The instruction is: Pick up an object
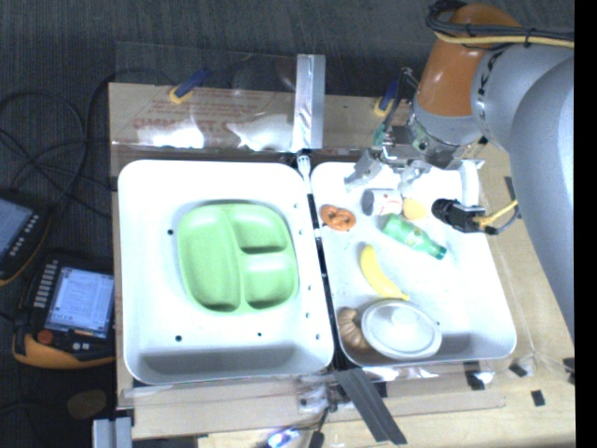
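Observation:
My gripper [384,182] hangs over the far end of the right bin [485,287], its fingers spread apart with nothing gripped between them. Just below it lies a small white cylinder [379,200], with a yellow ball [414,210] beside that. A green bottle [414,236] lies on its side to the right of centre. An orange-brown ring-shaped piece [337,217] sits near the bin's left wall. A yellow banana [378,272] lies mid-bin. A white bowl [401,329] and a brown object [349,325] rest at the near end.
The left bin [149,194] holds a green divided plate [238,255]. A metal post [309,101] and crumpled plastic stand behind the bins. The arm's grey body [546,157] looms over the right side. Electronic devices [75,297] lie off the bench at left.

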Motion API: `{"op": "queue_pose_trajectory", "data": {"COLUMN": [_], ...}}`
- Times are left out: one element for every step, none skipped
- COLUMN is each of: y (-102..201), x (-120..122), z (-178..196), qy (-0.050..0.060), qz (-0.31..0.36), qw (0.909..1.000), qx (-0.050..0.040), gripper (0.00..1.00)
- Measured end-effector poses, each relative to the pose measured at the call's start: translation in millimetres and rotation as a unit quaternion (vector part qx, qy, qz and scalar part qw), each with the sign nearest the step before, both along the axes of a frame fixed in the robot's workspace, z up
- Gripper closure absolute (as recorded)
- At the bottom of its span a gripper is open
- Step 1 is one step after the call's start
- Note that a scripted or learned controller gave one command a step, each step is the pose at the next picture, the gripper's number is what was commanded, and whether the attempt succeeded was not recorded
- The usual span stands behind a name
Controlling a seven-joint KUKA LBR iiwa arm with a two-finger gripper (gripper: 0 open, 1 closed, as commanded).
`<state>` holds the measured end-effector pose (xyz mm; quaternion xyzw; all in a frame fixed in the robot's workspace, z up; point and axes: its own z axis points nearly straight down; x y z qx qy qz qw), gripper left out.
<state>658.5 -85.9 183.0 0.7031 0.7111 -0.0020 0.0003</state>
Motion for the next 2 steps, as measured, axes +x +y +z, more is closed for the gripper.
{"op": "queue_pose_trajectory", "data": {"y": [-51, -32], "x": [-32, -84], "z": [-94, -93], "qy": [-0.005, -0.006], "qz": [-0.012, 0.0], "qw": [0.9999, 1.0], "qx": [0.0003, 0.0], "gripper": [0.0, 0.0]}}
